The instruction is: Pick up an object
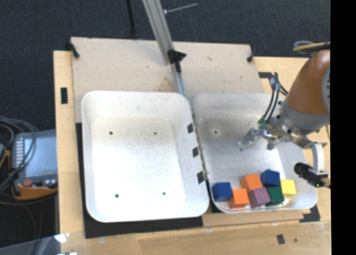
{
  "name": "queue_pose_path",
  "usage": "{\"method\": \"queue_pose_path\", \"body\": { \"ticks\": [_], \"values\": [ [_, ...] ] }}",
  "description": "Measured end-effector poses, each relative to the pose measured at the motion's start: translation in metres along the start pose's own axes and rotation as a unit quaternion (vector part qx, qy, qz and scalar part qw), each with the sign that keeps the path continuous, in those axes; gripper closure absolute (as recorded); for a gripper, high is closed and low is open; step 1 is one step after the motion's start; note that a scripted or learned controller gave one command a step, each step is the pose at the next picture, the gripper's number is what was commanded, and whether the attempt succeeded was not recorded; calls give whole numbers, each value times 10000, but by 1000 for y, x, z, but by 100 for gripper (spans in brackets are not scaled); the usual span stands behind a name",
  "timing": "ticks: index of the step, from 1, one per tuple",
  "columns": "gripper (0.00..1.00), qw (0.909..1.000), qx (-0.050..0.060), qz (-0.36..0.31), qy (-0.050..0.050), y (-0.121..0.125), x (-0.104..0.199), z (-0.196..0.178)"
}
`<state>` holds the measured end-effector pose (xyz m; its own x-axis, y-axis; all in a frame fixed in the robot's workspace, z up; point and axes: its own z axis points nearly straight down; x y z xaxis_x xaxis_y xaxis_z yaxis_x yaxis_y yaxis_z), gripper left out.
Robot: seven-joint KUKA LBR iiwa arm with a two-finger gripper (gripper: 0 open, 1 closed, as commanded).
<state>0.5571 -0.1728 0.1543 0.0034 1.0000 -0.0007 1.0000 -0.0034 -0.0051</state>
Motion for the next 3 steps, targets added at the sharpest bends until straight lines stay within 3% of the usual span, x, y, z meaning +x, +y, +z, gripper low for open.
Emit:
{"method": "queue_pose_path", "body": {
  "ticks": [1,2,3],
  "values": [
    [0,10000,-6,-2,-1,-1,-1,52],
    [100,10000,-52,34,-4,2,-2,38],
    [100,10000,-59,-31,-8,12,-3,-12]
  ]
}}
